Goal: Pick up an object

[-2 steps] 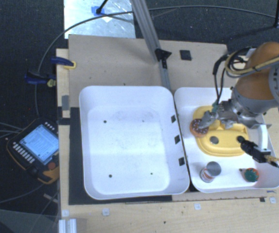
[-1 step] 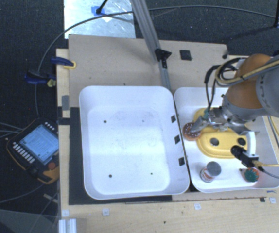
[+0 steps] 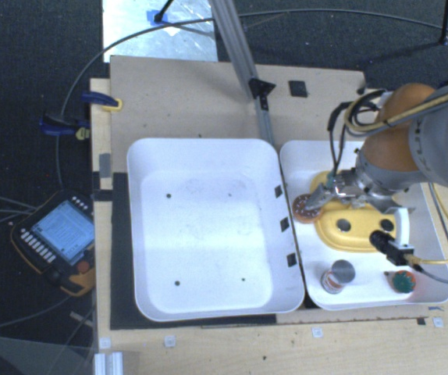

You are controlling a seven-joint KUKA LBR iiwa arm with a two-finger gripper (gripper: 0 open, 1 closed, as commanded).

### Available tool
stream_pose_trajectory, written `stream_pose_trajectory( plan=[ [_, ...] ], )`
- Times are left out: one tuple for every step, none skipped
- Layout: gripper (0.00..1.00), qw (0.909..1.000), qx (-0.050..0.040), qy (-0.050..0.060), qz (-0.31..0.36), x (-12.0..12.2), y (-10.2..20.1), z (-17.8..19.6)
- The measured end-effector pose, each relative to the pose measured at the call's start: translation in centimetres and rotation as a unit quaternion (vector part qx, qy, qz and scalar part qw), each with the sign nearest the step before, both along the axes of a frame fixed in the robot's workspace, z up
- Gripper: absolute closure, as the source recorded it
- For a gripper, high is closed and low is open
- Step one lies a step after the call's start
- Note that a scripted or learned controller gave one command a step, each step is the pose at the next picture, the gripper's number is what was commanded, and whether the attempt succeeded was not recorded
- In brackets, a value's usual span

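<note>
1. The yellow object [image 3: 354,230], the largest piece in the right bin [image 3: 435,291], is being taken here as the likeliest target; it is lying flat near the bin's middle, a rounded slab with two dark holes in its top face.
2. Its long axis is being read as running roughly left to right across the bin, tilted slightly.
3. The gripper [image 3: 335,187] is being held just above and to the left of the yellow object's upper edge, so the object is lying below and a little to the right of it in the camera view.
4. How the jaws are standing cannot be told, since the wrist is covering them, and nothing is being seen held.
5. A round brown speckled piece [image 3: 305,207] is lying just beside the yellow object's left end, close under the gripper, and may be the nearer candidate.
6. A small grey cylinder [image 3: 339,275] and a green round item [image 3: 402,282] are sitting nearer the bin's front wall, apart from the gripper.
7. The left bin [image 3: 142,158] is lying beside it.
</note>
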State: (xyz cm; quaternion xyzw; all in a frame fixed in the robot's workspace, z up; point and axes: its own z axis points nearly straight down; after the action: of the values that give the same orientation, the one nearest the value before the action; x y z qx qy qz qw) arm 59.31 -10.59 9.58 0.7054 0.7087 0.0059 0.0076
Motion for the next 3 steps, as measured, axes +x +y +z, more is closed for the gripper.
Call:
stream_pose_trajectory(
  plan=[
    [1.00,1.0000,0.0054,-0.002,0.001,0.3,0.5,1.6],
    [1.00,1.0000,0.0007,0.006,0.001,1.5,0.3,7.4],
    [1.00,1.0000,0.0005,0.005,0.000,1.4,-0.2,13.8]
  ],
)
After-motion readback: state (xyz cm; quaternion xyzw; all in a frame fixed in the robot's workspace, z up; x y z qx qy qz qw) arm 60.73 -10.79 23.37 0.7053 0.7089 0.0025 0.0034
